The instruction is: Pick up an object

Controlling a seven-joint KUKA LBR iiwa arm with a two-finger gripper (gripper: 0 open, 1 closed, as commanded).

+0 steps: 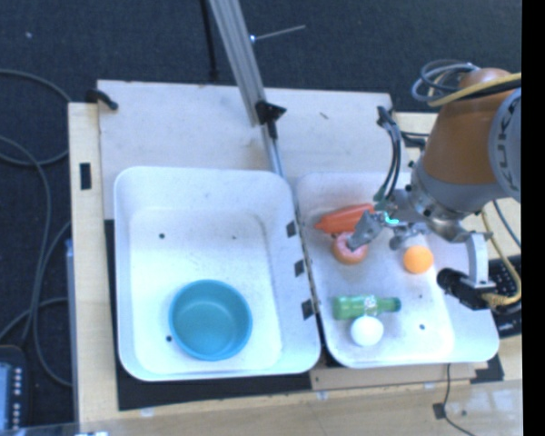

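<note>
Two shallow white bins are set side by side on the table [191, 125]. In the left bin [141, 207] a blue bowl [210, 320] is seen near its front. The right bin [436, 339] holds an orange carrot-shaped piece [338, 218] lying with its long axis across the bin, a pink ring [351, 251] touching it, an orange ball [419, 260], a green bottle [365, 306] lying crosswise, and a white ball [366, 331]. No writing can be read. The hand [371, 228] is placed over the ring and carrot; whether anything is gripped cannot be told.
</note>
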